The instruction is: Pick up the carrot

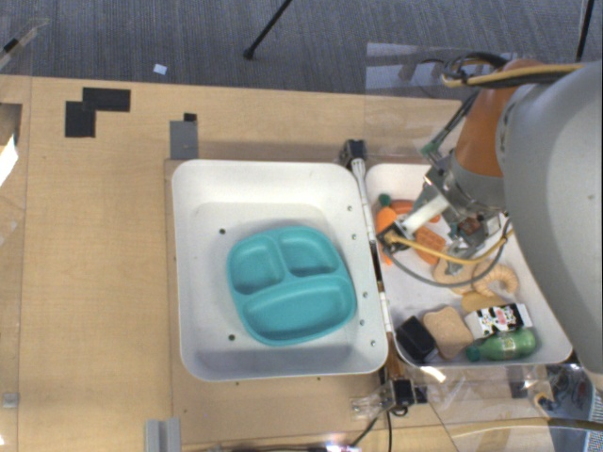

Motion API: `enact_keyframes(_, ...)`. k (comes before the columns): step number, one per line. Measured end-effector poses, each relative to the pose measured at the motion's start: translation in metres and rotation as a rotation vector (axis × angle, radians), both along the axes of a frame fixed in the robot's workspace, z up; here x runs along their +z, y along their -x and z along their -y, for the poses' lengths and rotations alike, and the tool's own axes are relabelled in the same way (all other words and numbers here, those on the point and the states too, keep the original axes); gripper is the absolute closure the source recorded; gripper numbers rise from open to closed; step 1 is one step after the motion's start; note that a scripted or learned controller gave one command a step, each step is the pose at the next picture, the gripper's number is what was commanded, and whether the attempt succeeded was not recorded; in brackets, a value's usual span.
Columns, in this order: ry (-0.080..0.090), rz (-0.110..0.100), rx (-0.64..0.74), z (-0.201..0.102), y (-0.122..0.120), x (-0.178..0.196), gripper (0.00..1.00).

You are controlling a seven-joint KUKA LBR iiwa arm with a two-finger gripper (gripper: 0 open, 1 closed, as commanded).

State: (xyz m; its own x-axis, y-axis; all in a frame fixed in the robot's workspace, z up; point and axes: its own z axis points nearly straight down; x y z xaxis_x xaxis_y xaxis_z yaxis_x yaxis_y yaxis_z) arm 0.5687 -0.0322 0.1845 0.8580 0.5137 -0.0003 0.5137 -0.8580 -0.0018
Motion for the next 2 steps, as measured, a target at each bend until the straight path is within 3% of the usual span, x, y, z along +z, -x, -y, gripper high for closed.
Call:
enact_keyframes(1, -0.003, -0.002, -0.025, -0.0345, 0.005, -0.0007, 0.0)
enact_keyframes(2, 0.0, -0.002, -0.026, -0.0329, 0.005, -0.0005, 0.0)
